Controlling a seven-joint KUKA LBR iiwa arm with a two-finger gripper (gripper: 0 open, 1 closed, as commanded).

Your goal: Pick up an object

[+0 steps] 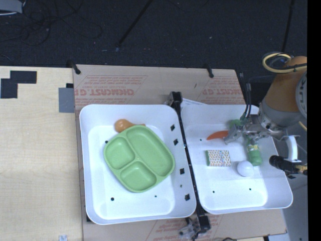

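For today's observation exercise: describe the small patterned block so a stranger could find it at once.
Start at the right bin. Near its middle lies the patterned block, flat and rectangular. Unlike the round white ball beside it and the orange carrot-shaped piece above, it is boxy with a speckled print.

Two white bins [95, 185] sit side by side on the cardboard-covered bench [125, 87].

A divided tray [139, 158] lies in the left bin [95, 195], partly over a small rounded toy [122, 125]; the right bin [261, 197] holds a carrot [217, 134], packet [218, 157], ball [245, 168] and bottle [255, 154].
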